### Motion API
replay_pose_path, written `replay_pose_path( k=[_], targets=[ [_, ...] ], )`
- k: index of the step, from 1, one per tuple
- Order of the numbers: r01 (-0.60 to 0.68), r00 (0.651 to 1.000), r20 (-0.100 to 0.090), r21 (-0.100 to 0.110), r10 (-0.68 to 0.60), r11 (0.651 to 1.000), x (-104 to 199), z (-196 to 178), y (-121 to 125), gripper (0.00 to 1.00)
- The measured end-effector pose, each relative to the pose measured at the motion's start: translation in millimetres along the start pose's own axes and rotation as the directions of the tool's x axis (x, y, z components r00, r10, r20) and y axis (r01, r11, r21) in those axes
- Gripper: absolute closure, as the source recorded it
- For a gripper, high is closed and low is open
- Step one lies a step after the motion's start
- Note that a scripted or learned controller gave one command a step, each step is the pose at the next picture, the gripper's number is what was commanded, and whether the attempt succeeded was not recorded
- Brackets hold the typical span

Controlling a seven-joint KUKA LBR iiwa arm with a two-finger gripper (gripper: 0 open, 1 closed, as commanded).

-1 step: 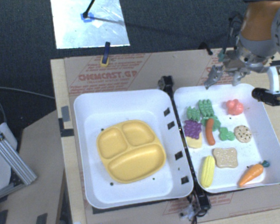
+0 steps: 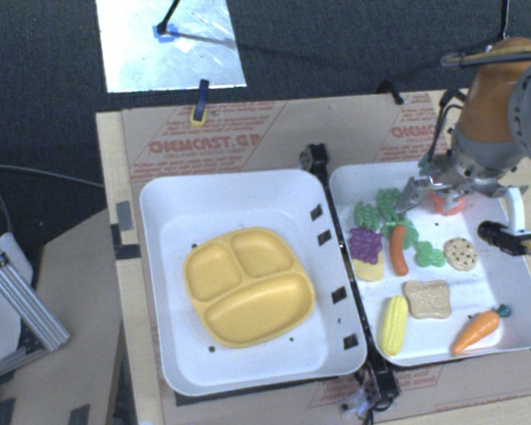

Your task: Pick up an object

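The right bin (image 2: 512,292) holds several toy foods: green leafy pieces (image 2: 368,215), purple grapes (image 2: 364,243), a small carrot (image 2: 398,249), a green piece (image 2: 429,256), a cookie (image 2: 459,253), a bread slice (image 2: 428,299), a corn cob (image 2: 393,324) and a larger carrot (image 2: 477,328). My gripper (image 2: 436,191) hangs low over the bin's far part, just right of the green pieces. A red-orange item (image 2: 450,203) lies directly beneath it, partly hidden. I see nothing lifted off the bin floor.
The left bin (image 2: 161,265) holds a yellow divided plate (image 2: 248,286). A black divider with clips (image 2: 338,256) runs between the bins. The arm's black connector (image 2: 499,236) and cables hang over the right bin's right side.
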State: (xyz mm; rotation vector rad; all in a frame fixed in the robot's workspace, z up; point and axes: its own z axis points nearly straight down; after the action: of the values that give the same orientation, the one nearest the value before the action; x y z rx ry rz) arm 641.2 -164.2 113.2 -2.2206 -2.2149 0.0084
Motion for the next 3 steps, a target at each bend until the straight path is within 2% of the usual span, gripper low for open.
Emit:
replay_pose_path(
  k=[1,2,3],
  targets=[
    [0.002,1.000,-0.003,-0.001,-0.002,1.000,26.1,13.8,-67.1,0.00],
    [-0.001,1.000,-0.001,-0.002,0.001,1.000,4.2,31.3,-132.9,0.00],
    [0.009,1.000,-0.002,-0.010,-0.009,1.000,54.2,-19.8,-153.4,0.00]
  ],
)
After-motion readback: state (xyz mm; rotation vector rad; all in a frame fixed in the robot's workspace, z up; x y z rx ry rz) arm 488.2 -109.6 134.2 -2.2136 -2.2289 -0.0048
